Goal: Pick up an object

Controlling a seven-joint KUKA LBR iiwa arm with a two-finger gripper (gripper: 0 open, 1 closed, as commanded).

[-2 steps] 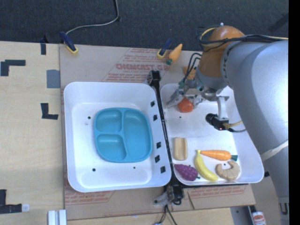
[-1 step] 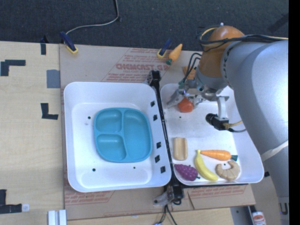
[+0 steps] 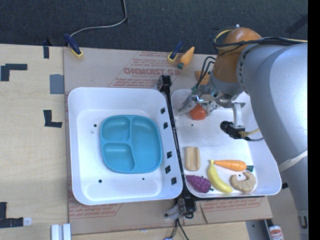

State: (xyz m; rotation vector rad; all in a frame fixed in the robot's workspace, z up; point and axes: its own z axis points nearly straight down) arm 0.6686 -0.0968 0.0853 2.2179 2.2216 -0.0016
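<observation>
Behind both bins, cardboard (image 3: pixel 145 71) bears red "CHEMCAST" lettering.

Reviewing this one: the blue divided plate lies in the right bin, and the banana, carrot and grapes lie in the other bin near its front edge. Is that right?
Not quite. The camera view shows the blue divided plate in the left bin, not the right. The banana, carrot and grapes do lie in the other bin, near its front edge.
</observation>
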